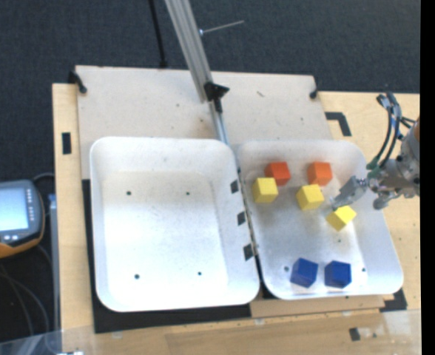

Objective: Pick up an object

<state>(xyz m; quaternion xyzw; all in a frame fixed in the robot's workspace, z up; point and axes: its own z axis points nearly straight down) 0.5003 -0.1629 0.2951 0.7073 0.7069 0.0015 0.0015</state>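
Over right bin (380,261), tool (348,192) just above yellow cube (342,217), finger state unclear; six other cubes nearby.

Dark carpet floor (40,28) around wooden bench (66,198)

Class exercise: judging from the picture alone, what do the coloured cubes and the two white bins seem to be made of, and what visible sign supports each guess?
Coloured cubes, e.g. the orange cube and blue cube: probably painted wood or plastic; flat, even colour, crisp edges, no shine. The picture cannot settle which.

Right bin and left bin: likely moulded plastic, matte; rounded corners, thin raised rim, faint dark speckling.
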